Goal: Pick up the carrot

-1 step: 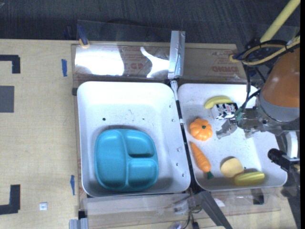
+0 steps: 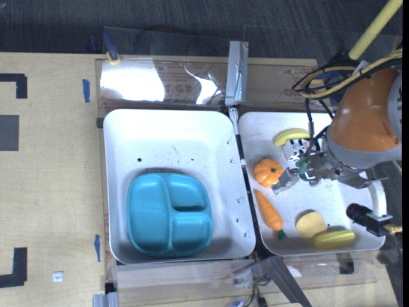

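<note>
Hovering at centre right, the gripper (image 2: 289, 176) touches the pumpkin (image 2: 268, 171), above the carrot (image 2: 270, 211); finger state unclear.

The carrot (image 2: 270, 210) is orange and tapered, with a small green tip at its lower end. It lies flat and slanted, right of frame centre.

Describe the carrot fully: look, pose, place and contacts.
The carrot is a small orange toy, plastic-looking, with a dark green stub at its lower end. It lies flat in the right bin, near the left wall, slanting from upper left to lower right. It lies just below the pumpkin; whether they touch is unclear. The gripper is above it, nearer the pumpkin, not on the carrot.
</note>
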Robot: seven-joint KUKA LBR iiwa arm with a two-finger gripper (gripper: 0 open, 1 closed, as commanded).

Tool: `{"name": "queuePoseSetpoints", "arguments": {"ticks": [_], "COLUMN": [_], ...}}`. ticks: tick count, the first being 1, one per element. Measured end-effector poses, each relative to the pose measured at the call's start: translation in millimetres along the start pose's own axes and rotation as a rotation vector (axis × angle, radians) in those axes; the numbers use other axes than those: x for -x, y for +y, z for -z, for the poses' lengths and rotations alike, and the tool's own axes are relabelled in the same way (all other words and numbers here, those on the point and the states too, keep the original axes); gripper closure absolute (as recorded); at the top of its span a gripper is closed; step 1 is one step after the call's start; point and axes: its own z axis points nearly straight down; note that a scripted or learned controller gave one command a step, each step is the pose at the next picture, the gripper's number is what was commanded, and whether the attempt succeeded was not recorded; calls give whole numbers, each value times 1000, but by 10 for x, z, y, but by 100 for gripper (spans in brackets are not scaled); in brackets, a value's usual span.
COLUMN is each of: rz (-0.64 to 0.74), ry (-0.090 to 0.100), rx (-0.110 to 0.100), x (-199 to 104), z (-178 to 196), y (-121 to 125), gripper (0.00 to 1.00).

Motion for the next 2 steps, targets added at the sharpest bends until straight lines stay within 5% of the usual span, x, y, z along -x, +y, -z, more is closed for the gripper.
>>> {"name": "queuePoseSetpoints", "arguments": {"ticks": [1,2], "rz": [-10,249], "ry": [-5,-3], "rx": [7,4], "x": [567,55], "z": [456,50], "y": [57,585], "gripper": [0,0]}}
